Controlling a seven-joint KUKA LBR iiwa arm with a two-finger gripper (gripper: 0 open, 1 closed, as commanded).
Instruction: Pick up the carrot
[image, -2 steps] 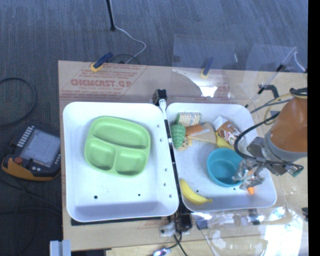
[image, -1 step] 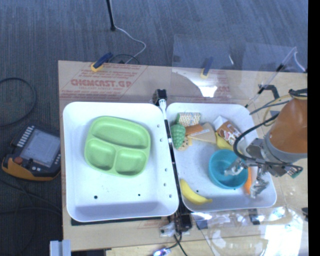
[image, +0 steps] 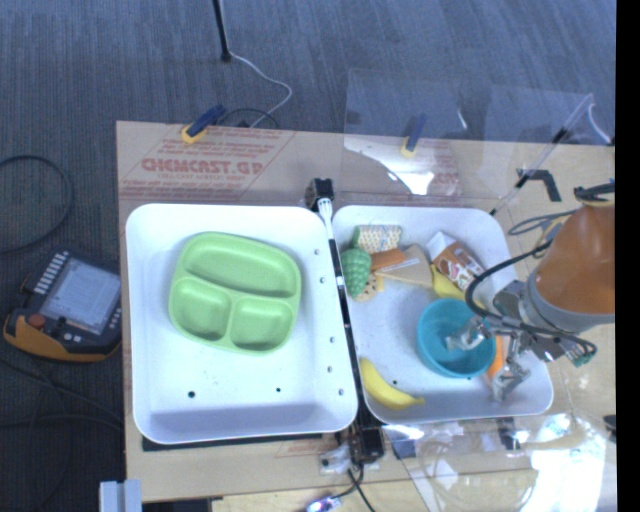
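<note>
The carrot (image: 388, 259), an orange tapered piece, lies at the rear left of the right bin (image: 440, 218). Its thick end is against a green knobbly piece (image: 355, 268). My gripper (image: 492, 358) hangs low at the front right of that bin, over the right rim of a blue bowl (image: 452, 338). It is well to the right of the carrot and nearer the front. A small orange sliver (image: 497, 360) shows by the bowl's rim under the gripper; I cannot tell what it is.
The right bin also holds a yellow banana (image: 388, 386) at the front left, a brown-and-white packet (image: 457, 265) and a pale patterned item (image: 378, 238) at the rear. A green divided plate (image: 237, 292) sits in the left bin (image: 160, 400). A handheld controller (image: 68, 308) lies far left.
</note>
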